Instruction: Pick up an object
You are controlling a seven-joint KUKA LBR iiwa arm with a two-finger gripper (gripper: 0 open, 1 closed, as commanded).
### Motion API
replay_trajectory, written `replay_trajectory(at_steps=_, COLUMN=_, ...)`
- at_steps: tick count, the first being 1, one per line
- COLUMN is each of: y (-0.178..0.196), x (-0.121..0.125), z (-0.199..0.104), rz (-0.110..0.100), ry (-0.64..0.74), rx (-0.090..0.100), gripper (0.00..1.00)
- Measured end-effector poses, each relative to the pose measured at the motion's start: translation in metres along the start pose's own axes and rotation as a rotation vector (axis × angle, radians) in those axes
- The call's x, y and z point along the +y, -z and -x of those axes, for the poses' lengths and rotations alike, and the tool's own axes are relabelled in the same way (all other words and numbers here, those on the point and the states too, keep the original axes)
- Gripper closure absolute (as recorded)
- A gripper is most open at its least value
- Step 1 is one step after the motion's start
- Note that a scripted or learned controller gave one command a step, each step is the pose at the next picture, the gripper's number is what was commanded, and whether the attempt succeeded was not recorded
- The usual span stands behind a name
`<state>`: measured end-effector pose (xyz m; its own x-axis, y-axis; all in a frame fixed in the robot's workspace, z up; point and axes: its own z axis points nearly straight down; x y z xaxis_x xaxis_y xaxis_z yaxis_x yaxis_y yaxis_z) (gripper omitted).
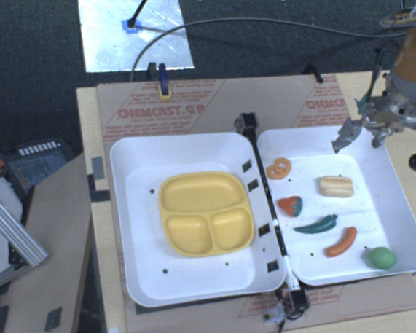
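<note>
The right bin (396, 180) holds several toy foods: an orange pretzel (278, 168), a tan bread roll (335, 186), a red strawberry-like piece (291, 206), a dark green pepper (316, 225), an orange-red sausage (341, 241) and a green ball (381, 257). My gripper (357, 139) hangs over the bin's far right corner, above and behind the bread roll. Its fingers are spread open and hold nothing. The grey arm with its orange band comes in from the upper right.
The left bin (135, 206) holds a yellow plate with three compartments (204, 214). A black divider (263, 193) runs between the two bins. Cables cross the cardboard behind the bins. A metal rail and a device sit at the far left.
</note>
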<state>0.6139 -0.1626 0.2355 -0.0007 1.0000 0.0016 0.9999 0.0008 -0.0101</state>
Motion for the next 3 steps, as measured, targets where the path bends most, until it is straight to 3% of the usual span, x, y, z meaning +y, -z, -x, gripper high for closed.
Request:
replay_trajectory(at_steps=1, y=0.007, x=0.002, z=0.000, rz=0.012, ry=0.003, rx=-0.002, gripper=0.00)
replay_trajectory(at_steps=3, y=-0.080, x=0.000, z=0.011, rz=0.010, ry=0.000, rx=-0.002, gripper=0.00)
